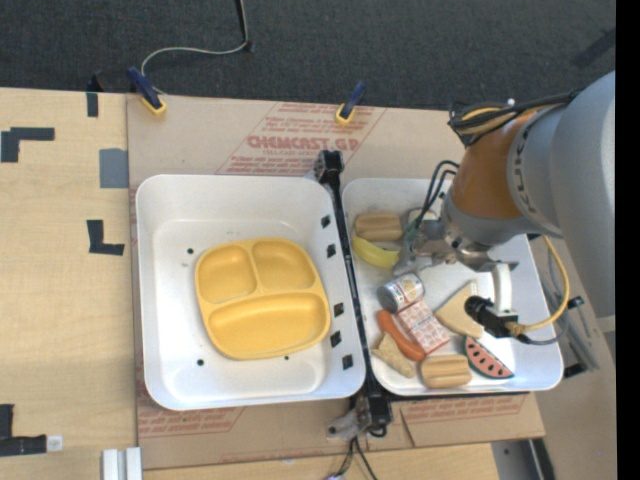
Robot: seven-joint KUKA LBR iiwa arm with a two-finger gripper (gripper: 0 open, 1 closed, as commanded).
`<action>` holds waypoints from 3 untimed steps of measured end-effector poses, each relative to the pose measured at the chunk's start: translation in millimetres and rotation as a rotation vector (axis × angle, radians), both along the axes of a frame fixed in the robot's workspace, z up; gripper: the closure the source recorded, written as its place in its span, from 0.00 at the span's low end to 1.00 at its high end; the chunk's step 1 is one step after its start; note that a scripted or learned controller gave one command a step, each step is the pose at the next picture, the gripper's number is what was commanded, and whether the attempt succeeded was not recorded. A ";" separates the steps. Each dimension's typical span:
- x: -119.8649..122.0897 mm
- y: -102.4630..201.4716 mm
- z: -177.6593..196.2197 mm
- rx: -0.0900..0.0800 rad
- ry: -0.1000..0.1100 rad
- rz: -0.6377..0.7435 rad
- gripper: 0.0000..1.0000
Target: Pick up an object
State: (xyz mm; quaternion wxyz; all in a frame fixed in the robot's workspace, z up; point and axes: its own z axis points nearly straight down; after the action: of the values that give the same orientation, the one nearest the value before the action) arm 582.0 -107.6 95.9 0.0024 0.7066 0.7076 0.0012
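Observation:
The right bin holds several toy foods. A tan bread roll lies at its far left, with a yellow banana just below it. A small tin can lies nearer the middle. My gripper is low over the bin, right beside the roll and banana and just above the can. The grey arm with its orange band covers the bin's upper right part. Nothing shows as held.
Toward the front of the right bin lie a red sausage, a red-and-white packet, a tan wedge, a bun and a watermelon slice. The left bin holds a yellow divided plate.

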 end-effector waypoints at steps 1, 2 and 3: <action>-0.1 0.0 -0.1 0.000 0.000 0.000 0.00; -89.4 7.2 -9.8 0.001 0.002 -0.002 0.00; -88.6 6.8 0.3 0.001 0.001 -0.003 1.00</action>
State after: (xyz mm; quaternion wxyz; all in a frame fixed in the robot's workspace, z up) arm 493.4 -100.8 96.2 0.0017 0.7075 0.7067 0.0012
